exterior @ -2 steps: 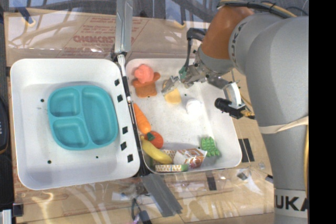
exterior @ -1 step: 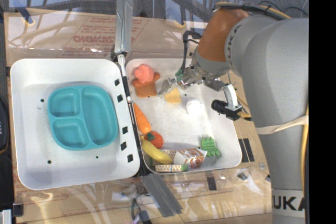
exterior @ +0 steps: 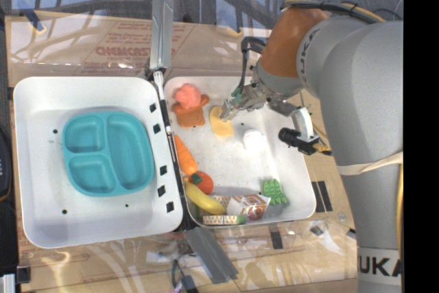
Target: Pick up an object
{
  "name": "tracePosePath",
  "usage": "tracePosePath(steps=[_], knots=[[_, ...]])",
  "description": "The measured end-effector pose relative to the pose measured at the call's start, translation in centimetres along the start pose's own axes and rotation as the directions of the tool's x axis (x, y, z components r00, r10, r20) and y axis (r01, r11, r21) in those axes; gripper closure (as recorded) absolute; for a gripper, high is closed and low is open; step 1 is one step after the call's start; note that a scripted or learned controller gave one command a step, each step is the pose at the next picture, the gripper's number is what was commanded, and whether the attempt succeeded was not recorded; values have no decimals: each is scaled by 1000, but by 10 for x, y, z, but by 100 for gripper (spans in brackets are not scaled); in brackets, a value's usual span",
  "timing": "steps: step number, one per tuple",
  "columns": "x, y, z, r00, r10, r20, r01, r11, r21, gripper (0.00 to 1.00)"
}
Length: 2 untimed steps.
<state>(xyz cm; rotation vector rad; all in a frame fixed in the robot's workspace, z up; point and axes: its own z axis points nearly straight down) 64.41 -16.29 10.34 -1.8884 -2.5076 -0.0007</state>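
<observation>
Faintly, "KUKA" (exterior: 378,264) on arm, "CHEMCAST" (exterior: 122,50) on cardboard

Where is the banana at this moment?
The banana lies in the right bin, near its front-left corner, just below the tomato and beside the snack packet.

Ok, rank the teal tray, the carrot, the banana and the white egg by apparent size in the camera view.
1. teal tray
2-3. banana and carrot, too alike to rank
4. white egg
</observation>
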Motion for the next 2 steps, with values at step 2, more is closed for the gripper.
tracePosePath(steps=[2], knots=[[30, 18, 11, 999, -39, 0, 39, 999, 1, 0]])
